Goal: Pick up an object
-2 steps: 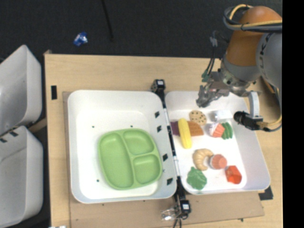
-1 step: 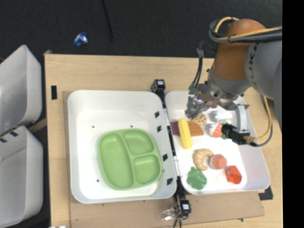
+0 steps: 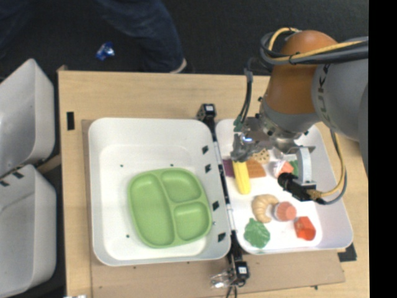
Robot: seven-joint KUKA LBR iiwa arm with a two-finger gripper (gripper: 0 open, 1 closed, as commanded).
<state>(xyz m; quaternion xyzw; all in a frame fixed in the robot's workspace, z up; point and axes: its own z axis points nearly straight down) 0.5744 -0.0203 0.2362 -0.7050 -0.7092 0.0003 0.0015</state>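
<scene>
Camera view: the hand hangs low over the right bin, just above a yellow corn cob and an orange block, and whether it grips anything cannot be told from this angle. Nearer the camera than the hand lie a croissant, a pink round slice, a red piece and a green leafy piece. Left of the hand, the other bin holds a green divided plate on the bench.
</scene>
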